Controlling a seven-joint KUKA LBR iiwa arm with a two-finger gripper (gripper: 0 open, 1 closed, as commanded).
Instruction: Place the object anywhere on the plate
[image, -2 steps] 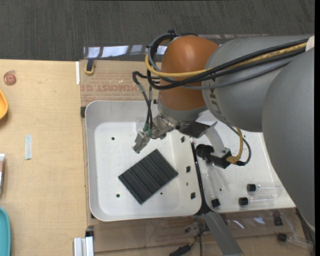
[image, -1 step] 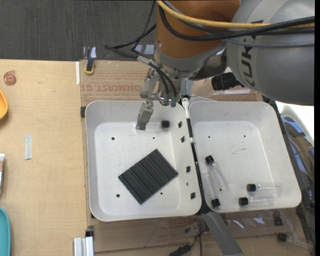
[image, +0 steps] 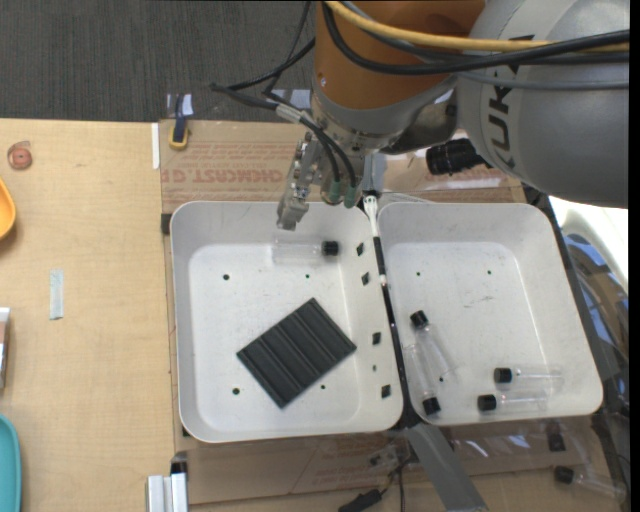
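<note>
the two-finger metal gripper is hovering over the clear plastic black-capped tube w/ fingers apart, empty. tube is looking light, slippery; am judging grip at mid-body, across its width.

Grey KUKA arm reaching in from the upper right, orange band above the wrist, black and yellow cables looping over it, wrist pointing down, two-finger gripper hanging low at the arm's left end, slightly tilted
</note>
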